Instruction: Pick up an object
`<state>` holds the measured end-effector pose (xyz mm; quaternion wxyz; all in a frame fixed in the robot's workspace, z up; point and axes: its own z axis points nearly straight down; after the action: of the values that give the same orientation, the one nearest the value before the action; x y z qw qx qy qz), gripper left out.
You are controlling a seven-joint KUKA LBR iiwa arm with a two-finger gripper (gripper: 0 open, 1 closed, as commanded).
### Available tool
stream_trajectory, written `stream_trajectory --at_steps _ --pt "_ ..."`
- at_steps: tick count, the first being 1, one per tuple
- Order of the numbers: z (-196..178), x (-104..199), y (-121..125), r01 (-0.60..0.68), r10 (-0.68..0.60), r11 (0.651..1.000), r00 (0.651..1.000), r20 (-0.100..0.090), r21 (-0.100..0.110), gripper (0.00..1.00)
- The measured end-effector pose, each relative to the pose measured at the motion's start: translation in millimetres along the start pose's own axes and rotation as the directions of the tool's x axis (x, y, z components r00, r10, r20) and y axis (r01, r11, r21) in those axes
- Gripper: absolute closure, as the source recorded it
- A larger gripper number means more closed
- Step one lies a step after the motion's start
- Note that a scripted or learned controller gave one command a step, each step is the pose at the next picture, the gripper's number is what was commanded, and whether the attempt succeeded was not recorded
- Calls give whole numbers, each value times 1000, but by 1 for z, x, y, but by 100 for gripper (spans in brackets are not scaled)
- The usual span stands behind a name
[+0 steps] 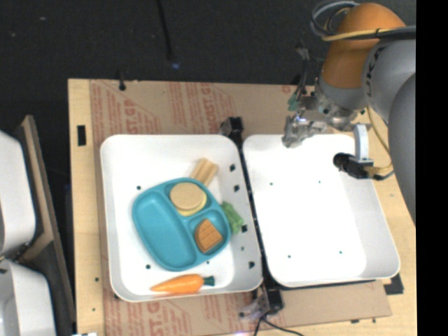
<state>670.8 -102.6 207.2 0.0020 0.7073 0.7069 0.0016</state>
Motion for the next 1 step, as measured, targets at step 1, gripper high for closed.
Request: stream_trajectory --at_steps 1 --pt "-18 41 -34 3 -3 1000 1000 -1 2 100"
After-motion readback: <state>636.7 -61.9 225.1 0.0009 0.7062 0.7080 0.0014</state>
